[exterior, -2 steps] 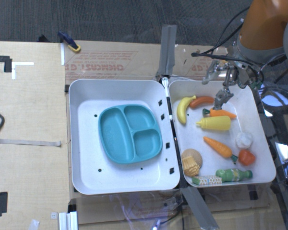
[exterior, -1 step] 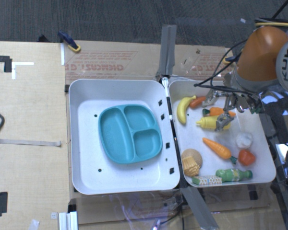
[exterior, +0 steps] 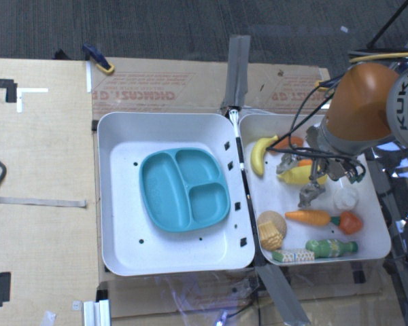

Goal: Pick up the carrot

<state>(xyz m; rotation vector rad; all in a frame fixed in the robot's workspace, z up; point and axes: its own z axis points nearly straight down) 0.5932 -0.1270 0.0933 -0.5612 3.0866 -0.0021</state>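
One carrot (exterior: 307,217) lies lower right of frame, in right bin (exterior: 374,246) | hand (exterior: 311,194) just above it, grip state cannot be told | advise: descend centred, fingers straddling its width.

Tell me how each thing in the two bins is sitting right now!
Carrot: lying flat in the right bin, not picked up.
Banana: lying by the divider.
Green bottle: on its side.
Blue plate: flat in the left bin, nothing on it.
Gripper: above the carrot, holding nothing I can see.
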